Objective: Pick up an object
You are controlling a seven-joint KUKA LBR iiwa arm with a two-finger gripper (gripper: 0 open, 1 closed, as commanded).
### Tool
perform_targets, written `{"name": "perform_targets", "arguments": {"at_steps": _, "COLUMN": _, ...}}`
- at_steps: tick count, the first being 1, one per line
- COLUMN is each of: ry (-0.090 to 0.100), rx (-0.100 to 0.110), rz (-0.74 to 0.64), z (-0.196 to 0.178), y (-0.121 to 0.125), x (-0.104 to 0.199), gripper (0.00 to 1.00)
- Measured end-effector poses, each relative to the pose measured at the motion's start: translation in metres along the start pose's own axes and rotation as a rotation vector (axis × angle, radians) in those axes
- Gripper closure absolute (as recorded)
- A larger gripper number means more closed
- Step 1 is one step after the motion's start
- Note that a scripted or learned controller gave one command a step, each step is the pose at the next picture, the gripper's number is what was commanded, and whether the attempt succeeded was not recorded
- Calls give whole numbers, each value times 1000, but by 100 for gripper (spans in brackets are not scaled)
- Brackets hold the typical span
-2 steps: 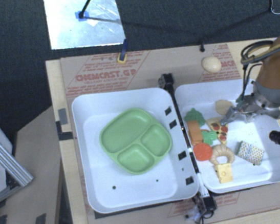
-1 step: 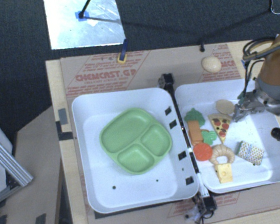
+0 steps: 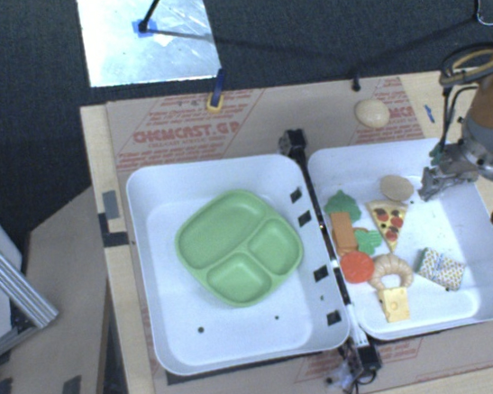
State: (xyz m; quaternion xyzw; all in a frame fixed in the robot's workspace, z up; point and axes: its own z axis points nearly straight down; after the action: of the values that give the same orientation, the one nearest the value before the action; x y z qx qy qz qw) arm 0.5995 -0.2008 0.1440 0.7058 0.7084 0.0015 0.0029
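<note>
Toys lie in the right bin (image 3: 483,231) – a pizza slice (image 3: 389,221), a tan round piece (image 3: 397,187), a green leafy piece (image 3: 342,203), an orange stick (image 3: 343,232), a red disc (image 3: 357,267), a croissant (image 3: 391,270), a yellow block (image 3: 394,304) and a patterned block (image 3: 441,268). The pincer (image 3: 430,185) hangs low over the bin's upper right part, just beside the tan round piece. I cannot tell how far open it is, and nothing shows in its grip. The left bin (image 3: 157,240) holds a green tray (image 3: 238,247) with three parts. A pale ball (image 3: 371,112) rests on the bench (image 3: 182,128) behind the bins.
</note>
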Motion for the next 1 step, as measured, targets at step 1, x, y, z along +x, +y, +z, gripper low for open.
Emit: {"name": "perform_targets", "arguments": {"at_steps": 1, "ry": 0, "rx": 0, "rz": 1, "z": -45, "y": -1, "x": -5, "gripper": 100}}
